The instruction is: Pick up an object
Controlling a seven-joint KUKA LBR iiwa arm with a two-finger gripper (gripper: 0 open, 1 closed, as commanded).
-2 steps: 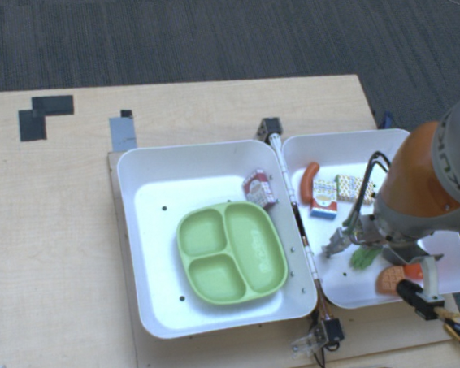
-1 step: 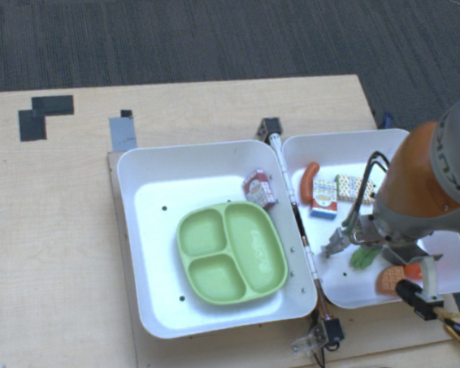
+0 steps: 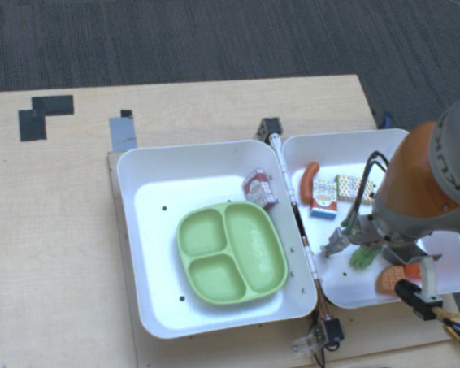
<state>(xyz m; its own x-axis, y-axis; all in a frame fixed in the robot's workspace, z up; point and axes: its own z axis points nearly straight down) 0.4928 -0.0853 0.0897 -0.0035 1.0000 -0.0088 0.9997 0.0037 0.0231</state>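
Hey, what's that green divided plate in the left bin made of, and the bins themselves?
The green divided plate looks like moulded plastic with a matte, slightly soft sheen: one even colour, rounded compartment ridges. The left bin and right bin seem to be smooth white plastic, with rounded corners and faint glare, though coated metal can't be excluded.

No text, label or number here is sharp enough to read.

Two white bins (image 3: pixel 139 254), one green divided plate (image 3: pixel 232 252), one red sausage (image 3: pixel 308 181).
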